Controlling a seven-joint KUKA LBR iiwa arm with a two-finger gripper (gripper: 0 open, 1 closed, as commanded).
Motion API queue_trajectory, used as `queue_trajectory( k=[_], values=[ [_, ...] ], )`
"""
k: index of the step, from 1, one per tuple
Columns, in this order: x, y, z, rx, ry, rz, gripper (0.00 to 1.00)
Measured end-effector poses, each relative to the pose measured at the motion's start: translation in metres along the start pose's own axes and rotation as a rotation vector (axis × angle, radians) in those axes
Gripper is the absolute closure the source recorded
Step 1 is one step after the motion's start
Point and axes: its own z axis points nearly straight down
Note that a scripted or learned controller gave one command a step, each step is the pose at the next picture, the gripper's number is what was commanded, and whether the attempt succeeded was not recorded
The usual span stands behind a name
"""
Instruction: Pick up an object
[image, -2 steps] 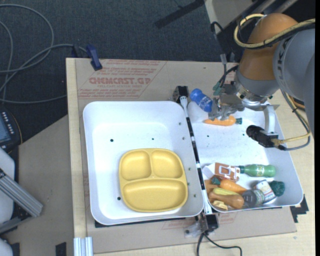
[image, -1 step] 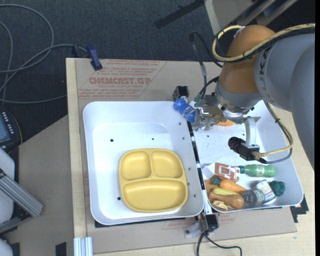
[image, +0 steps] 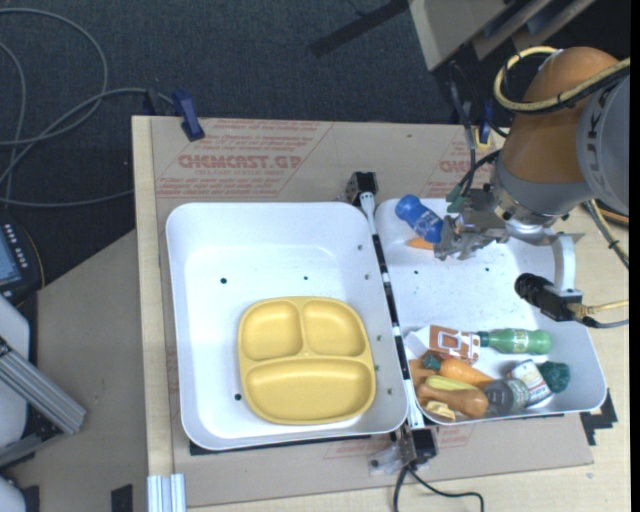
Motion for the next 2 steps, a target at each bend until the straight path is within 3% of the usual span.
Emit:
queue_trajectory(
  k=[1, 2],
  values=[
    [-0.076, -0.027, 0.079, 0.014, 0.002, 0.003, 1.00],
    [-0.034, -0.019, 0.003, -0.005, 0.003, -0.011, 1.00]
  ],
)
